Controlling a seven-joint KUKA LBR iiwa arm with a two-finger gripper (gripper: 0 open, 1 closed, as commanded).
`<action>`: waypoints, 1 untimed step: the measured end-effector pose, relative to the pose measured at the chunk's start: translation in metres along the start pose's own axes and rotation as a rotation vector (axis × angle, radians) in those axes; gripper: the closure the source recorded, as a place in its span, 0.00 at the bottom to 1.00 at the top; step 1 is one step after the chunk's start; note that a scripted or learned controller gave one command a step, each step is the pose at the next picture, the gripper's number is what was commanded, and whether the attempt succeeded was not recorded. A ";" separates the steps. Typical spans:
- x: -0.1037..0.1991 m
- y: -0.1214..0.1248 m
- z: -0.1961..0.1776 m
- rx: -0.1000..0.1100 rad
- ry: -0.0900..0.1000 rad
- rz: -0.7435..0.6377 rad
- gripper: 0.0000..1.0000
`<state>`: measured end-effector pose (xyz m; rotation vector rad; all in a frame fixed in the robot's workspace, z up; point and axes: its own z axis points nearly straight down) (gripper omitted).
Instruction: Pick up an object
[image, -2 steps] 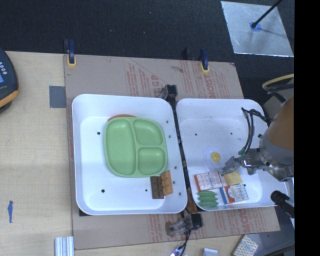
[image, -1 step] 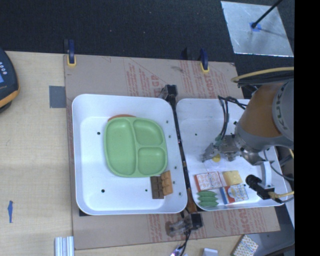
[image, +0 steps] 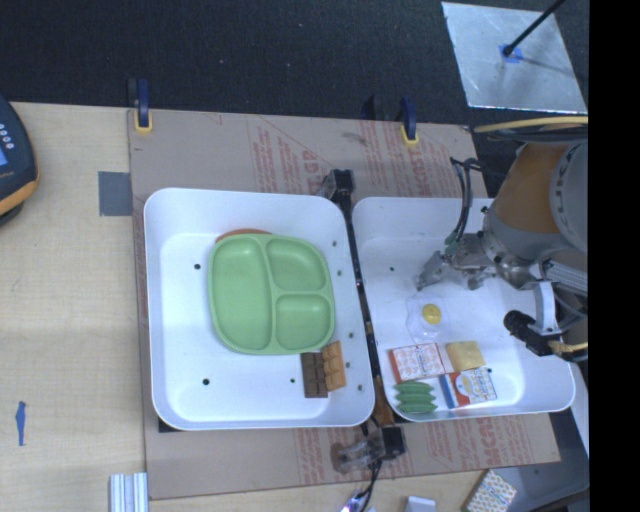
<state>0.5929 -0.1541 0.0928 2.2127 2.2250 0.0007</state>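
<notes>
Camera view looks down on two white bins set side by side on a sheet of cardboard (image: 290, 160). Left bin (image: 175, 300) holds a green divided plate (image: 270, 293) near its centre, with an orange-red thing peeking out from under the plate's 12 o'clock edge, too hidden to name. A brown waffle-like block (image: 323, 369) lies just beside the plate at its 5 o'clock corner.

Right bin (image: 400, 230) holds the loose items. A clear cup with a yellow thing inside (image: 427, 317) sits near the bin's centre. Toward 6 o'clock lie a red-and-white printed packet (image: 416, 361), a yellow square piece (image: 464, 354), a red, white and blue packet (image: 472, 387) and a green pea pod (image: 415, 398), all clustered close together.

Gripper (image: 452, 268) hangs over the right bin at about 1 o'clock from the cup, near it yet apart; whether its jaws are spread or pressed together I cannot tell, and nothing is seen between them. Grey arm (image: 545, 215) enters from 3 o'clock
</notes>
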 end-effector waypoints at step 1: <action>-0.040 0.066 0.000 -0.001 -0.001 0.000 0.00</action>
